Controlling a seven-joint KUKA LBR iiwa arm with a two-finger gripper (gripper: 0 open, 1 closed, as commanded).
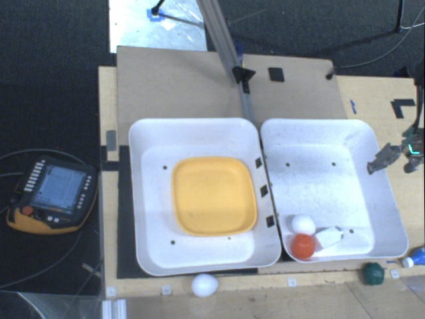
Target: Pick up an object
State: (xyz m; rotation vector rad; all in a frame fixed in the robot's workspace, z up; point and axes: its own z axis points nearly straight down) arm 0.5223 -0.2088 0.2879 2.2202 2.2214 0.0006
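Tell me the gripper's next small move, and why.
Probably shift the gripper toward the near corner of the right white bin, above the small white ball and round red ball. It hangs at that bin's right rim, apart from them, holding nothing visible.

Left of your table (292,92), a yellow-and-grey teach pendant (50,199) lies on dark carpet; a white egg-shaped ball (204,285) and dark green ball (372,273) rest on the table's front edge.
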